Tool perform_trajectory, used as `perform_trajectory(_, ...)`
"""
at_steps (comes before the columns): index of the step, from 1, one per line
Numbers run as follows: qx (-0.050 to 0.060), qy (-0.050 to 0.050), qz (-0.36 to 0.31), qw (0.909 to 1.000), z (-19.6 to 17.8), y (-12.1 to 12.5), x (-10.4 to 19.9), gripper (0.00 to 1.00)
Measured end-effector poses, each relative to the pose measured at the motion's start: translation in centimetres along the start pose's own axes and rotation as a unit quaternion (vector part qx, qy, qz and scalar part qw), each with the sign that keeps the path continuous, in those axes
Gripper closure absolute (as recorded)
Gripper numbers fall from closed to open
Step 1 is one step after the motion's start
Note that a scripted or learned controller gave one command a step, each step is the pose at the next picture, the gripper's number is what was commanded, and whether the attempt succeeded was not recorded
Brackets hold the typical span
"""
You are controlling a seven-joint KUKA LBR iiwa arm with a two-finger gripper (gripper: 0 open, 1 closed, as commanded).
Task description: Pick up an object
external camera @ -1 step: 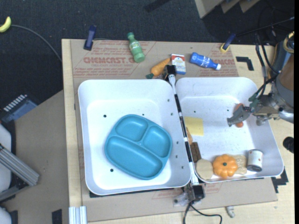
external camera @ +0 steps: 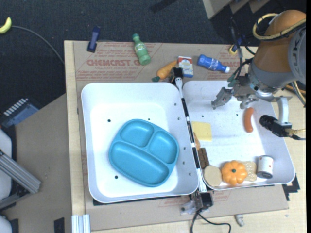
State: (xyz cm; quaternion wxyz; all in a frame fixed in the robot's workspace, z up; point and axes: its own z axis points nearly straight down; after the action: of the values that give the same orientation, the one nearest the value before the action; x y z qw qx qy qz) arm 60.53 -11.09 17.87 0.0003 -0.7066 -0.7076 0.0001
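My gripper (external camera: 232, 101) hangs over the back part of the right bin (external camera: 219, 87), open, with nothing between its fingers. A red-orange sausage (external camera: 249, 119) lies just to the right of and below the fingertips, apart from them. A yellow cheese slice (external camera: 202, 131) sits near the bin's left wall. Along the front lie a brown bar (external camera: 203, 157), a tan round cookie (external camera: 212, 175), an orange pumpkin (external camera: 233, 173) and a small white can (external camera: 265, 166).
The left bin (external camera: 97, 106) holds a blue divided plate (external camera: 143, 152). Behind the bins on the bench lie a green bottle (external camera: 142, 50), a blue bottle (external camera: 213, 63), a carrot (external camera: 167, 70), a small carton (external camera: 185, 66) and a blue item (external camera: 93, 39).
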Motion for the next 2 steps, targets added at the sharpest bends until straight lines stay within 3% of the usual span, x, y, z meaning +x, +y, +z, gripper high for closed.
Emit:
perform_trajectory(1,0.000,0.000,0.002,1.0000,-1.0,-8.0,-5.3,0.00)
perform_trajectory(2,0.000,-0.001,0.000,1.0000,2.4,3.9,-10.2,0.00)
